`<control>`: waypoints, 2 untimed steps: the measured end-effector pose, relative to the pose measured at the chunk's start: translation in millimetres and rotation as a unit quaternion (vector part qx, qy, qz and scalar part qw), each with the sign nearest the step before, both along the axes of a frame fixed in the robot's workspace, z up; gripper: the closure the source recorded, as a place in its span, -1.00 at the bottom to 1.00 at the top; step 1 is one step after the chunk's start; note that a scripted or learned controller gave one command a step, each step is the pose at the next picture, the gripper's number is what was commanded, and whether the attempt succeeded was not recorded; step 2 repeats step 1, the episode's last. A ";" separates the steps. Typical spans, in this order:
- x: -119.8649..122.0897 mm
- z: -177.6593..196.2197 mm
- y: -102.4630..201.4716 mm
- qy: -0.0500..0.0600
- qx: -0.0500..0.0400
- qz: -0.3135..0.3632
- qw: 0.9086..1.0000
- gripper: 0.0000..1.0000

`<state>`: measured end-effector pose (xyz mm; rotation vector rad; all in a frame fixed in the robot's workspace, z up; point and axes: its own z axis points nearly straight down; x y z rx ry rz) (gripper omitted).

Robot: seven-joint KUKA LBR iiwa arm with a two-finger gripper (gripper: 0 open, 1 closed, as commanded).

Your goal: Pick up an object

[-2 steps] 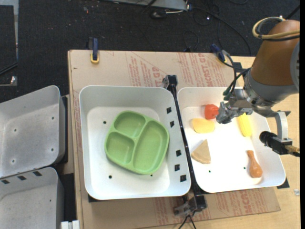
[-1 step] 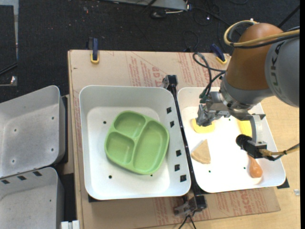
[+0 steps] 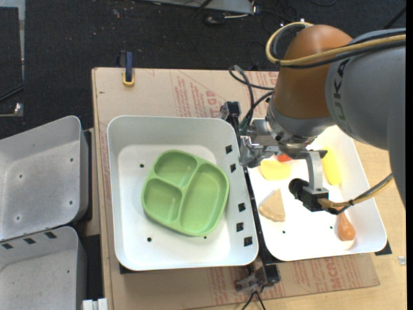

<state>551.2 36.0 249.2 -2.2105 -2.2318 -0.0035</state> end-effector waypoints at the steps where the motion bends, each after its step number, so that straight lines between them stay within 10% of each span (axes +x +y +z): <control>1: 0.3 3.0 47.8 0.000 -0.001 -0.001 1.000 1.00; 2: 0.3 3.0 47.8 0.000 -0.001 -0.001 1.000 1.00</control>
